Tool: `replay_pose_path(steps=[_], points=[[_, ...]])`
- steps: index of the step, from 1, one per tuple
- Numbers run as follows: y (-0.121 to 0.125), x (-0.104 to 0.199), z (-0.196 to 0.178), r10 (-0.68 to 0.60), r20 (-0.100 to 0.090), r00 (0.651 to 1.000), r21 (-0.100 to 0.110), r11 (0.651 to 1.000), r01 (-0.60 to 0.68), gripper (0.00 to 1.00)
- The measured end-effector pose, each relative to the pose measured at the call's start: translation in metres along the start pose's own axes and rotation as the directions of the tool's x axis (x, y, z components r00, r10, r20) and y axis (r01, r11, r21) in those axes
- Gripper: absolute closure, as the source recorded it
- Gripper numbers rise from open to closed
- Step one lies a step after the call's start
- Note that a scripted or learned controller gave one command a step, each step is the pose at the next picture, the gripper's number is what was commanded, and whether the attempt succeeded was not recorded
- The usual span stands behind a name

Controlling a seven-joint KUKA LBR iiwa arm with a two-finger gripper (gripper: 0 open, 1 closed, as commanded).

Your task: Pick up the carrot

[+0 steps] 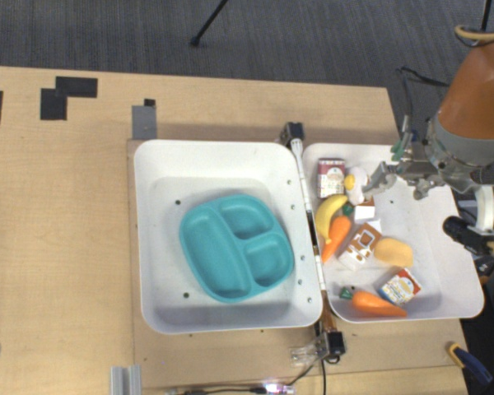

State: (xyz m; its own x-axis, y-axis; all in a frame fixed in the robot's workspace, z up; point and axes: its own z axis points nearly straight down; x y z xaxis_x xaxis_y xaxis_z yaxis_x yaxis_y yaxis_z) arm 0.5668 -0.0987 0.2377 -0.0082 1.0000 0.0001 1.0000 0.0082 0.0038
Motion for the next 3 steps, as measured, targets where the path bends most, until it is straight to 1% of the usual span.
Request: replay_pose_path(steps=[1, 2, 3], points=[[0.002, 0.04, 0.053, -0.137, -0.001, 0.991, 0.002, 0.991, 0.137, 0.0], [-0.016, 0.08, 0.053, -0.167, -0.003, 0.986, 0.001, 0.986, 0.167, 0.0], [-0.036, 0.004, 0.102, -0.379, 0.001, 0.925, 0.002, 0.925, 0.379, 0.0]])
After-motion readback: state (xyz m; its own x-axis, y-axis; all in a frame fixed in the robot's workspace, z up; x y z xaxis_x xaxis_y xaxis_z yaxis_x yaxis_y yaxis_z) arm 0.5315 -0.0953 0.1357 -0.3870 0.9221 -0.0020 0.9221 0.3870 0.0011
